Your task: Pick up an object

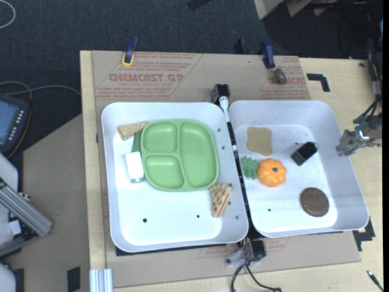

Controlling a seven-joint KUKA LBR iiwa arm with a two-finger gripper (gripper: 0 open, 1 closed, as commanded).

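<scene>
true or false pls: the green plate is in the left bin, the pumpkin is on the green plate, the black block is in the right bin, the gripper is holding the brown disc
1. The green plate lies in the left bin. True.
2. The orange pumpkin sits on the green plate. False: it sits in the right bin, beside a green leafy piece.
3. The black block lies in the right bin. True.
4. The gripper holds the brown disc. False: the disc lies on the bin floor, apart from the gripper.

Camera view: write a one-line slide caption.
Gripper at the right bin's edge; pumpkin and bread inside, green tray in the left bin.
</scene>
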